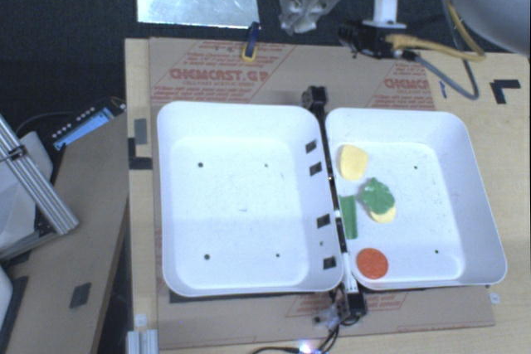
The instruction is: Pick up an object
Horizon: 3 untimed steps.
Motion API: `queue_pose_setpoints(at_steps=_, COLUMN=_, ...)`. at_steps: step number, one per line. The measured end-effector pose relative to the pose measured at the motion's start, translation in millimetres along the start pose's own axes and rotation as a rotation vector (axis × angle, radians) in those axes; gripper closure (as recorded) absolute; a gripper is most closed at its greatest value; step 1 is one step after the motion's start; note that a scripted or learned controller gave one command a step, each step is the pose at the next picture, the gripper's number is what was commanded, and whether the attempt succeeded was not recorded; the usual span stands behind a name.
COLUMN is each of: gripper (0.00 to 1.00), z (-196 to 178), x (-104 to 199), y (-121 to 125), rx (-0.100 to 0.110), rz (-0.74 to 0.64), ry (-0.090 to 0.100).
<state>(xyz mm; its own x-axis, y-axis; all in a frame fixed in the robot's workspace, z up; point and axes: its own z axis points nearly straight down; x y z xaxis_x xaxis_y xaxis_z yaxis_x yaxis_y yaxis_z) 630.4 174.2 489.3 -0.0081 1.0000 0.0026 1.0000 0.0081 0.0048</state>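
Right bin (473, 178): an orange disc (372, 263) is lodged nearest, a green strip (348, 217) beside the divider, then a green piece (377, 195) on a yellow one (383, 214), a yellow slice (353, 162) farthest. Left bin (241, 195) alongside. Gripper (300, 16) is held beyond the bins; nothing is seen in it.

Red "CHEMCAST G P" print on brown paper-masked board (217, 72) beneath white bins (repeated right of centre, partly hidden); other marks unreadable.

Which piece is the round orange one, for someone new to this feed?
Find the right bin. Along its left side lies a cluster of small pieces; the orange disc sits nearest the front edge, apart from the green and yellow ones. It alone is flat, round, orange.
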Motion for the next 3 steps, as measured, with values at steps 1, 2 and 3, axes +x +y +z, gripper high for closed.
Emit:
queue_pose_setpoints(at_steps=1, gripper=1.0, z=-28, x=38, y=-9, rx=0.001, rz=0.0, ry=0.0)
queue_pose_setpoints(at_steps=2, gripper=1.0, z=-47, x=62, y=-33, rx=0.002, rz=0.001, ry=0.0)
queue_pose_setpoints(at_steps=3, gripper=1.0, z=-47, x=61, y=-100, rx=0.005, rz=0.001, ry=-0.001)
